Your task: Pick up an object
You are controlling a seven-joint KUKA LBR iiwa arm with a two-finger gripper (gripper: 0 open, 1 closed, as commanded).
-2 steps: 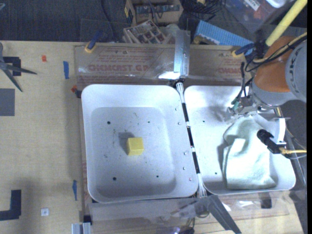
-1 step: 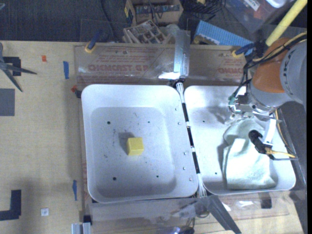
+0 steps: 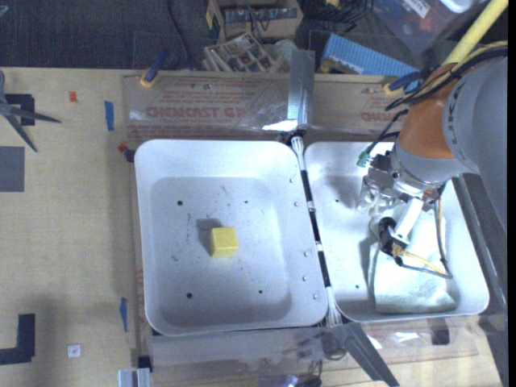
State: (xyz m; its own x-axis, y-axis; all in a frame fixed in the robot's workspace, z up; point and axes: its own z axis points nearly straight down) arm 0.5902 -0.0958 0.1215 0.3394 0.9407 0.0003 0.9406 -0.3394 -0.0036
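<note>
Hanging just right of the left bin (image 3: 161, 168), its open-or-closed state impossible to tell, the gripper (image 3: 376, 198) should cross to the yellow block (image 3: 224, 241) near that bin's middle and descend squarely centred.

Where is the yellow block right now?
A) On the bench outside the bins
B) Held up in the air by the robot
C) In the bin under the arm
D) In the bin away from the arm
D: the block lies on the floor of the far bin, while the arm hangs over the other bin.
</note>
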